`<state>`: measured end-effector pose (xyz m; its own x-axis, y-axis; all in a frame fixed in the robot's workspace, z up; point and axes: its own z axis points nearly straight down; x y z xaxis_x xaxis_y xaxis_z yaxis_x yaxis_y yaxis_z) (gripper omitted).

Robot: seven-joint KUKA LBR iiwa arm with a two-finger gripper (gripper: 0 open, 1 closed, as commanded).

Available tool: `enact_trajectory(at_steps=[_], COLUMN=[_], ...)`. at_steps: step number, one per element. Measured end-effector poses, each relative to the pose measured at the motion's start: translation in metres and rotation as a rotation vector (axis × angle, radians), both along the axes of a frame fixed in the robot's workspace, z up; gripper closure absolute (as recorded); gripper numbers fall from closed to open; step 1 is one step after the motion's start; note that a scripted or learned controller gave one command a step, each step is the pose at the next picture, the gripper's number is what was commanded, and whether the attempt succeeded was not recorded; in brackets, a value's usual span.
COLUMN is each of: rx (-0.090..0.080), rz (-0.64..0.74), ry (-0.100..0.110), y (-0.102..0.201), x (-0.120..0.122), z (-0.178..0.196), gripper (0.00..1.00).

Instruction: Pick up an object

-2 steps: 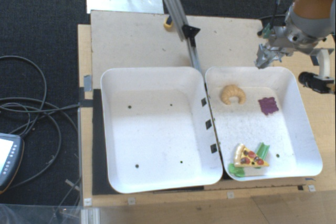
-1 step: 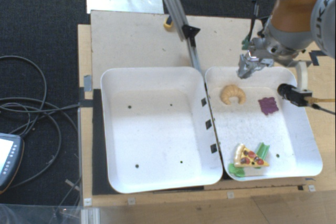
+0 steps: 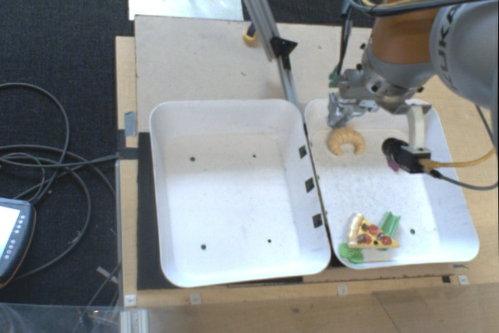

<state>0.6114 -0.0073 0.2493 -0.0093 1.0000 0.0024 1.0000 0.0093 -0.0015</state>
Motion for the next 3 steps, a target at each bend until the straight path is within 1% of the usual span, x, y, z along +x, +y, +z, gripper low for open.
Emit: enact_trajectory(at_steps=[1,2,3], rx=[0.0,0.0,-0.001], rz=[0.001,0.001,-0.006], ry=[-0.001,0.0,-0.002], y=[0.054,0.1,0.096], x=[-0.006,-0.025,-0.024], z=[0.0,0.003,0.003], gripper=[1.0,1.0,0.0])
